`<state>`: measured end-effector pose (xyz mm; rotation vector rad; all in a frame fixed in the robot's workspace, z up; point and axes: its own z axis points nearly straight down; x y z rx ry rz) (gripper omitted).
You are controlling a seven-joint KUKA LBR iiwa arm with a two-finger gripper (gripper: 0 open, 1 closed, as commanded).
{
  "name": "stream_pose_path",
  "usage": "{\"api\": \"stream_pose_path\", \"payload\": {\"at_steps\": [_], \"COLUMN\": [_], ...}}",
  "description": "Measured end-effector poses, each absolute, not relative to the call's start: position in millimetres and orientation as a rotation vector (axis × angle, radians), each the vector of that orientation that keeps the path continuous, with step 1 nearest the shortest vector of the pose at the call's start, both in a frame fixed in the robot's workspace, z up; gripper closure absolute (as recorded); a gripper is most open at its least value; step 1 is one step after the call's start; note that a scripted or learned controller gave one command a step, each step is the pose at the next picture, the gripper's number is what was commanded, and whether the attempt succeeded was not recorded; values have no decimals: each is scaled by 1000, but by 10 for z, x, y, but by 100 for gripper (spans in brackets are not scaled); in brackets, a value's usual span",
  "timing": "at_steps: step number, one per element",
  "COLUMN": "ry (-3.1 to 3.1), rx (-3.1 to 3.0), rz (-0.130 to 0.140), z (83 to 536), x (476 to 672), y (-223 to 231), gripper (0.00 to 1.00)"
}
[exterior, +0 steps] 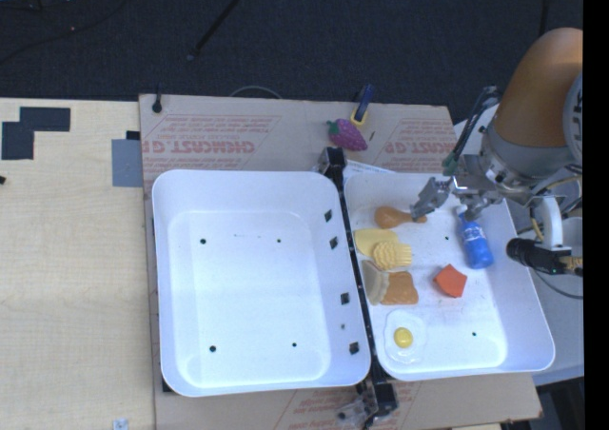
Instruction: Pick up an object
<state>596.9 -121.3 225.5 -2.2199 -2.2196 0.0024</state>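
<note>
My gripper (450,203) hangs over the far part of the right bin (533,323), open, with nothing held between its fingers. One finger (427,199) points at a brown drumstick-shaped piece (389,218) just to its left. The other finger sits by the top of a blue bottle (475,245) lying just below the gripper. Nearer the front lie an orange block (450,281), yellow ridged pieces (383,249), a brown toast slice (401,288) and a fried egg (403,337).
The left bin (176,228) sits beside the right one, with a black clip divider (344,257) between them. A purple grape bunch (347,135) and a blue-yellow item (362,107) lie on the cardboard behind the bins. Black cables (542,255) hang at the right.
</note>
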Motion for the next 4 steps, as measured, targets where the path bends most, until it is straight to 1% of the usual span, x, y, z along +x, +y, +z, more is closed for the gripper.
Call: {"api": "stream_pose_path", "payload": {"at_steps": [1,2,3,4], "ry": [-2216,-2216,-2212,-2230], "rx": [-2211,-2222,-2228,-2218], "rz": [9,3,0,-11], "z": [1398,850,979,1932], "x": [5639,5319,5337,5604], "y": [-834,-832,-839,-361], "gripper": [0,0,100,100]}}
